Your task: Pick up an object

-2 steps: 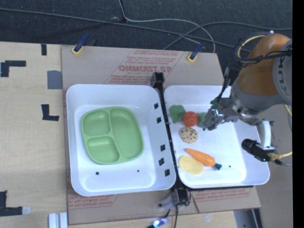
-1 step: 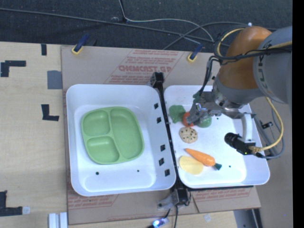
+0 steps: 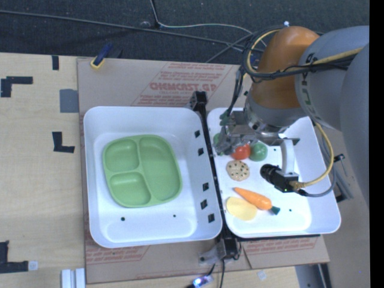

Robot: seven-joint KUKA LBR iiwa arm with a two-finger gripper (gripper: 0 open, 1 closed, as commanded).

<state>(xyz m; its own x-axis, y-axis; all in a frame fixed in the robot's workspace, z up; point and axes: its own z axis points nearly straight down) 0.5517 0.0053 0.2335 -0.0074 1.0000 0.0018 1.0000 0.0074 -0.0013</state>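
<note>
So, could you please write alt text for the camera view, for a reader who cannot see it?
A grey and orange arm lowers its pincer into the right bin, over a tomato and a green ball, with a cookie, carrot and yellow piece nearby. The left bin holds a green tray.

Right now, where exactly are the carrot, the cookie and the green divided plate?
carrot (image 3: 253,198), camera view, middle of its orange body.
cookie (image 3: 238,171), camera view, centre of its speckled top.
green divided plate (image 3: 142,170), camera view, ridge where its compartments meet.
</note>
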